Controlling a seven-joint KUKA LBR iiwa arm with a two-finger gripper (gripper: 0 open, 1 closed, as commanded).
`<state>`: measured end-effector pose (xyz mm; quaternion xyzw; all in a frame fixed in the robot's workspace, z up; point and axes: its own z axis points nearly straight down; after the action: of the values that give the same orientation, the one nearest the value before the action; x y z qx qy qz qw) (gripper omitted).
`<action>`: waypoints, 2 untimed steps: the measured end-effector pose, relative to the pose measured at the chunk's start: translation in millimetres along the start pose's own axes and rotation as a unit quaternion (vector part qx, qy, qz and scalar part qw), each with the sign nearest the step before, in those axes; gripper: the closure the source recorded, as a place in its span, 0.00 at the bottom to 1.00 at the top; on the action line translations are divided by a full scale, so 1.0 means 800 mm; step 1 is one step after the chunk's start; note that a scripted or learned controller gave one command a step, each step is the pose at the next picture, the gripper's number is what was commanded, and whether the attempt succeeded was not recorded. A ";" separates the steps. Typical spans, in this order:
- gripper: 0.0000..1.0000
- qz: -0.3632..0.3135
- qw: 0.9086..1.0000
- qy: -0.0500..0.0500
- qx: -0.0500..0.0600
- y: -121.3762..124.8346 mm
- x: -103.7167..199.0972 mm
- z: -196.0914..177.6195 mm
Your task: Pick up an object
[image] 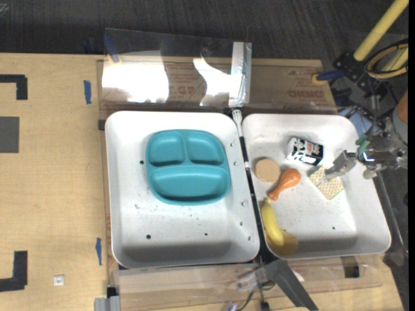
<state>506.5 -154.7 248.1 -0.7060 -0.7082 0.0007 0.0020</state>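
The left bin (123, 225) holds a teal divided plate (188, 166). In the right bin (337, 232), a banana (273, 227) lies along the near left wall, an orange carrot-like toy (285, 182) and a tan round disc (266, 169) sit near it, a black-and-white carton (305, 150) lies farther back, and a waffle-patterned piece (329, 184) rests just under the gripper (337, 166); whether it grips anything I cannot tell.

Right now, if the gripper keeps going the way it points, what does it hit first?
Probably the tan waffle-patterned piece, just beyond and below the gripper as it points left into the right bin. Its height above the bin is unclear.
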 end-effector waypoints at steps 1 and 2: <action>0.00 0.013 1.000 -0.003 -0.008 0.036 -0.029 0.185; 0.00 0.032 0.999 -0.005 -0.012 0.094 -0.021 0.192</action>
<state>581.2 -171.2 94.0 -0.7283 -0.6852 -0.0043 -0.0095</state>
